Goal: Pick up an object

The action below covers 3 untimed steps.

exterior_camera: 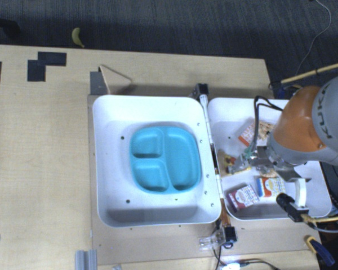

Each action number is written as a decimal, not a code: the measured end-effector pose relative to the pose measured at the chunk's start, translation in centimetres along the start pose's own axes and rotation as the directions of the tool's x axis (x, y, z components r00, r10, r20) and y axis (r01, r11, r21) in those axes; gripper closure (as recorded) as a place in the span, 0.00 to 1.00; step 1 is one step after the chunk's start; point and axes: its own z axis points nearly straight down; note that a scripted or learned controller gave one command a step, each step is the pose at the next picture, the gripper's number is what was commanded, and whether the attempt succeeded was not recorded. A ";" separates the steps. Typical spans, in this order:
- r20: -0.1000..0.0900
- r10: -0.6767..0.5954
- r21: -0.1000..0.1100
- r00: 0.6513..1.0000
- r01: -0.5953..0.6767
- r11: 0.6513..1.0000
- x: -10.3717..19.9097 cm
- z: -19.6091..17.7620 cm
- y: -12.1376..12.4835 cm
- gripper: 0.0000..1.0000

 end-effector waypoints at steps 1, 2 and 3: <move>-0.002 -0.002 -0.002 1.000 0.002 1.000 0.2 -1.0 0.2 1.00; -0.002 -0.003 -0.002 1.000 0.003 1.000 0.2 -1.0 0.2 0.00; -0.002 -0.004 -0.006 1.000 0.004 1.000 0.2 -2.1 0.3 1.00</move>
